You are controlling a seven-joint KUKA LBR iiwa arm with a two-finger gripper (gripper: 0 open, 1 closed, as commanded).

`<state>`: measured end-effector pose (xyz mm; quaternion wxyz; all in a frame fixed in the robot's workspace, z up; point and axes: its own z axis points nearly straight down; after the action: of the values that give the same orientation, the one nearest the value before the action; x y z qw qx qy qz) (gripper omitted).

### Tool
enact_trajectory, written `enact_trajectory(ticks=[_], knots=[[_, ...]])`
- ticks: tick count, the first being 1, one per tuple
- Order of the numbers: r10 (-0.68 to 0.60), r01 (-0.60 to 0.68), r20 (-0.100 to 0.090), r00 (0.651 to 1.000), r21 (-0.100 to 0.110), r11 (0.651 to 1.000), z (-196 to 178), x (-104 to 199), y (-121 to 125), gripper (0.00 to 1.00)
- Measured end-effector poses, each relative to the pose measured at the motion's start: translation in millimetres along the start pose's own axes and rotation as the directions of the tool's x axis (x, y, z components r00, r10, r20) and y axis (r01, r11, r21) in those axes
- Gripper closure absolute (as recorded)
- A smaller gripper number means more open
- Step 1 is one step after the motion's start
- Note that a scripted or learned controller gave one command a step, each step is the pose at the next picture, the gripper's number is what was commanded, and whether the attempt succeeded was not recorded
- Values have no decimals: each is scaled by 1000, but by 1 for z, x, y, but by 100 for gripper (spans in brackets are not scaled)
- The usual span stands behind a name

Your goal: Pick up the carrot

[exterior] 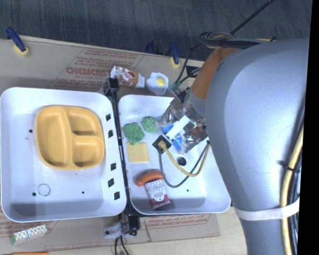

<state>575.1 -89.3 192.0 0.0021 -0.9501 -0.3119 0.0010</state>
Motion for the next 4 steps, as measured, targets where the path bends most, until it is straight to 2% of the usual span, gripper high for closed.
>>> enact_trajectory(ticks=[1,2,3,4], knots=[[295,-295,4,956,3,956,2,-42,-77,0],[224,-224,3,975,3,975,2,-31,-126,0],[412,-412,2,911,0,911,2,-41,-112,0],[403,-403,3,915,2,915,2,-21,-139,0]])
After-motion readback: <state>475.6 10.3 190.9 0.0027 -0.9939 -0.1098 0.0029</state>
